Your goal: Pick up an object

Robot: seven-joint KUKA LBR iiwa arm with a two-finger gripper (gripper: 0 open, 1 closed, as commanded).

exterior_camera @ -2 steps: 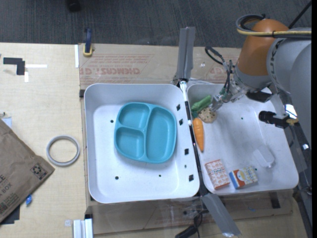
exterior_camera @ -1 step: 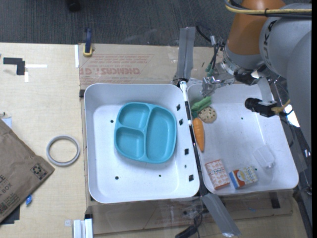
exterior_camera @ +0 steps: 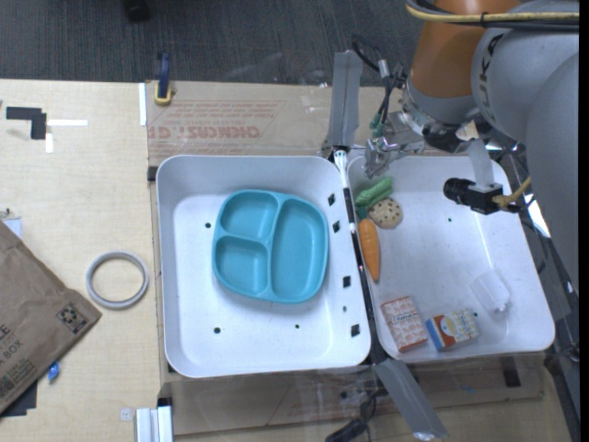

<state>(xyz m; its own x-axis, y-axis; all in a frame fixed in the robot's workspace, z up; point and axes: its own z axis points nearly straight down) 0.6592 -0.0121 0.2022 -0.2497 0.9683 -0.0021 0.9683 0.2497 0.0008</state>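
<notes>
Gripper [exterior_camera: 379,147]: finger spacing cannot be told; poised above green vegetable [exterior_camera: 374,191], beside cookie [exterior_camera: 386,213]. Advice: descend centred on vegetable, clear of bin wall [exterior_camera: 342,175].

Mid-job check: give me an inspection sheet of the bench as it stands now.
Surface: two white bins side by side, left bin, right bin.
Job's things: right bin holds green piece, cookie, carrot, two small cartons, clear item.
Clutter: blue divided plate in left bin.
Hand: above right bin's far left corner; nothing seen in it.
Cables: cable loop on arm.
Surroundings: tape ring, cardboard box left of bins.
</notes>
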